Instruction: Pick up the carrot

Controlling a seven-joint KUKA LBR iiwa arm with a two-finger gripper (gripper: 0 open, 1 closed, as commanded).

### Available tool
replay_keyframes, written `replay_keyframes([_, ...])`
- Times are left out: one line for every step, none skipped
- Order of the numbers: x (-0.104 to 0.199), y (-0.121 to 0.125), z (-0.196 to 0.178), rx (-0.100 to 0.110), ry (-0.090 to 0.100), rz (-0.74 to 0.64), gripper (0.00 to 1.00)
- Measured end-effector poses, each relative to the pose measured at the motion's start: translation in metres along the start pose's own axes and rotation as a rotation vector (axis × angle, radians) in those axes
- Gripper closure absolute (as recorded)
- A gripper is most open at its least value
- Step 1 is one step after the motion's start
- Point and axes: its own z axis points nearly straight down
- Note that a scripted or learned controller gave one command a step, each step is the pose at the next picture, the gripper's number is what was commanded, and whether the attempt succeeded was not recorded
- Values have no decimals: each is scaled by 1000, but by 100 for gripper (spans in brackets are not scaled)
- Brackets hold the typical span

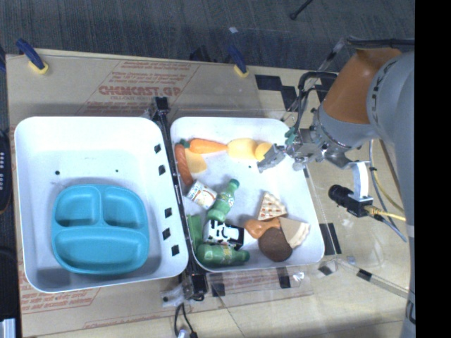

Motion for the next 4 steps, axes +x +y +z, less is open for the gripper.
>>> replay_keyframes([0, 85, 95, 4, 3, -40, 0])
replay_keyframes([64, 87, 105, 1, -1, -16, 0])
replay_keyframes([111, 85, 106, 4, -2, 33, 0])
replay_keyframes([111, 85, 96, 10, -2, 26, 100])
